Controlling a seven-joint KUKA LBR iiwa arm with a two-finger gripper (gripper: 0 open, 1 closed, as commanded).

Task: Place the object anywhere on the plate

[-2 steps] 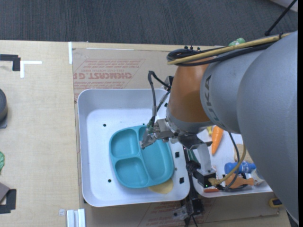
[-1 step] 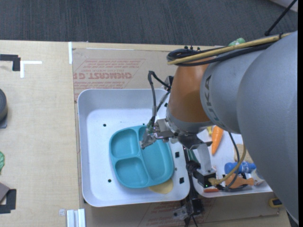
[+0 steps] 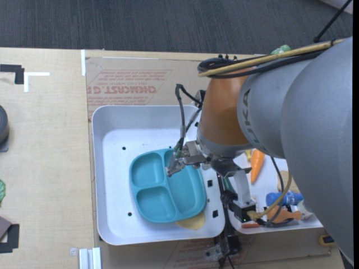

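A teal plate (image 3: 162, 189) with three compartments lies in the left white bin (image 3: 112, 150), toward its right half. My gripper (image 3: 175, 165) hangs over the plate's upper right compartment, close to the divider. The grey arm with its orange band (image 3: 224, 116) covers the bin's right wall and much of the right bin. A pale yellow, flat thing (image 3: 192, 223) peeks out from under the plate's lower edge. Whether anything sits in the gripper is hidden by the wrist.
In the right bin (image 3: 280, 226) lie an orange carrot (image 3: 256, 164), a blue item (image 3: 279, 198) and an orange piece (image 3: 286, 213). Cardboard (image 3: 129, 83) lies behind the left bin. The wooden bench (image 3: 45, 167) stretches to the left.
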